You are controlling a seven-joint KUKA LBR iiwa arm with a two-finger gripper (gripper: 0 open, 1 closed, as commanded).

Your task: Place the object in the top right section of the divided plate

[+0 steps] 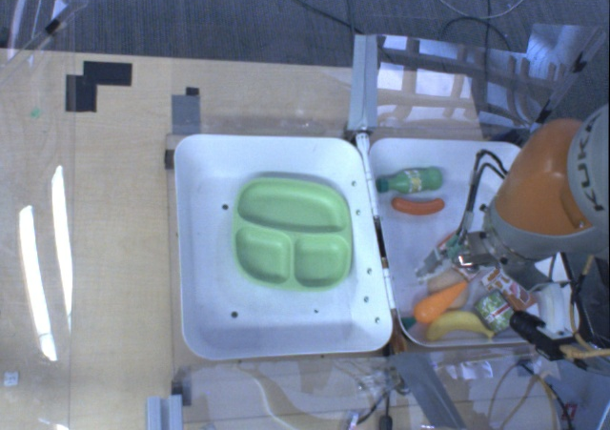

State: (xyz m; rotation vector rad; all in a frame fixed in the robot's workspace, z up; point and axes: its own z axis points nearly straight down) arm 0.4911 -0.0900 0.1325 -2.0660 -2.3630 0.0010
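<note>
On the left of the frame lies the pale wood-grain desk (pixel 105 256), smooth and glossy with streaks of reflected light. Next comes the left bin (pixel 200 323), a shallow white tray with rounded corners, and in its middle sits the divided plate (pixel 292 233): matte green, moulded plastic by the look, a rounded rectangle with one long compartment across the top and two smaller ones below. All its sections look bare.

Right of the metal divider, the right bin (pixel 400 256) holds the candidates. Near its upper edge lie a small green bottle (pixel 410 179) with a yellow label and, just below it, a red sausage-shaped toy (pixel 418 206). Toward the lower edge are an orange carrot (pixel 440 302), a yellow banana (pixel 459 324) touching it, and a green-labelled packet (pixel 493 308).

Which of these is the task's object cannot be told; it is presumably one in this bin. All look like light, stiff play food with slick curved skins, best pinched across the narrow middle.

The hand (pixel 456 255) hovers low over the carrot end; whether it is clenched or released, I cannot tell.
</note>
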